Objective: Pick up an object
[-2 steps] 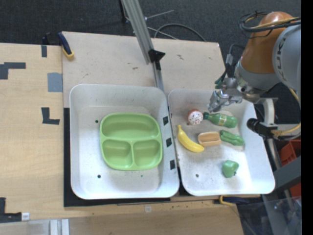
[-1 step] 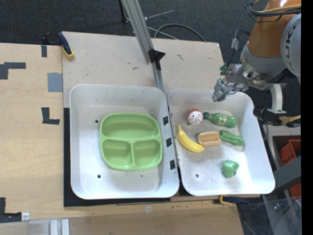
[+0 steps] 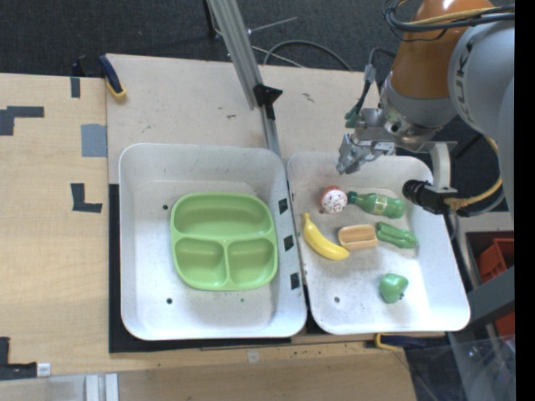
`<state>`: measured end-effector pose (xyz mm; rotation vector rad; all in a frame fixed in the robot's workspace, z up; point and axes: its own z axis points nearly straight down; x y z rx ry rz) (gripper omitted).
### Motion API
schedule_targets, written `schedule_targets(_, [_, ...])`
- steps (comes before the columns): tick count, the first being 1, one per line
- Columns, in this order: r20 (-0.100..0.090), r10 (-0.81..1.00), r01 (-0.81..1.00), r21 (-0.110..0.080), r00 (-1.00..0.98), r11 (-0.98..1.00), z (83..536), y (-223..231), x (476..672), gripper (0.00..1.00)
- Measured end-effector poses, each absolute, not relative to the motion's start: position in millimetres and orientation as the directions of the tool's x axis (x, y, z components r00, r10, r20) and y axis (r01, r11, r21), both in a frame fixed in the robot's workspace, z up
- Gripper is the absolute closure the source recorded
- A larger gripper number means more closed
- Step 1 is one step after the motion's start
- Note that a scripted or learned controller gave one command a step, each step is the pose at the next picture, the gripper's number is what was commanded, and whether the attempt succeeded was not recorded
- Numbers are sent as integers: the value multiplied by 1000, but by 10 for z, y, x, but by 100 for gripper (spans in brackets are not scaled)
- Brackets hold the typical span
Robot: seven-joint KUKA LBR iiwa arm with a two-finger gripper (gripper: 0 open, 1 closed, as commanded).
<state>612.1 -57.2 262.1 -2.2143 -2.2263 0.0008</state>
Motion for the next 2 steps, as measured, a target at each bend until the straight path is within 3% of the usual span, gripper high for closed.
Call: schedule_targets(2, [1, 1000, 1000, -2, -7, 7, 2304, 536, 6448, 100])
